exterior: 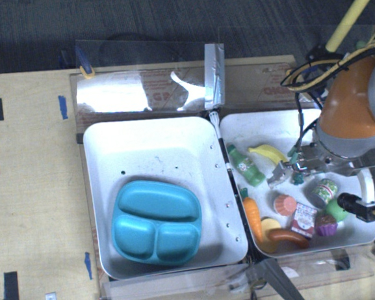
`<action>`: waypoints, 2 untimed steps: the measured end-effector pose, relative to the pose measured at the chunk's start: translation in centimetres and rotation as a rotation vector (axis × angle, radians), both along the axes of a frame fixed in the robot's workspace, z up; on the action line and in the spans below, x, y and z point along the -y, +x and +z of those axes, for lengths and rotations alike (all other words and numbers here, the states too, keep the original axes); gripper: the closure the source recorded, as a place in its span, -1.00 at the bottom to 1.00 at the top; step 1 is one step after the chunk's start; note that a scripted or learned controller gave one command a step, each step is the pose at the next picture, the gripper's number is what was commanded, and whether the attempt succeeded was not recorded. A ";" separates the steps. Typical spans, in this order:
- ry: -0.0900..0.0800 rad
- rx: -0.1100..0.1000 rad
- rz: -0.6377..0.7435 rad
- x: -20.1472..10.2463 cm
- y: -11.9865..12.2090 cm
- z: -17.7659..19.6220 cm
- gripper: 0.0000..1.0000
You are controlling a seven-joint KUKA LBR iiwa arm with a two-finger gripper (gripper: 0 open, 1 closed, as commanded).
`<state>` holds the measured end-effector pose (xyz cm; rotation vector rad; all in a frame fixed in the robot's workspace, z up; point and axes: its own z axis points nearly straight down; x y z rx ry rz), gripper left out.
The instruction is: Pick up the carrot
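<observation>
Reaching step, nothing picked up yet. Carrot (252, 216) lying along the left wall of the right bin (369, 229), just beside the divider. Gripper (287, 170) up and to the right of the carrot, near the banana (269, 153); open or closed, hard to tell. Next, probably: slide down-left over the carrot, drop, squeeze.

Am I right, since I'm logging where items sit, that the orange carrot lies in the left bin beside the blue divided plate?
Not quite. The camera view shows the orange carrot in the right white bin, against its left wall. The blue divided plate sits alone in the left white bin.
</observation>
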<state>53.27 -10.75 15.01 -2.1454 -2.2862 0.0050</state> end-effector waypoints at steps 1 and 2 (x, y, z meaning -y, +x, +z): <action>0.000 0.004 0.108 -5.6 -5.3 3.4 -1.00; 0.002 0.005 0.650 -11.2 -5.3 3.4 -1.00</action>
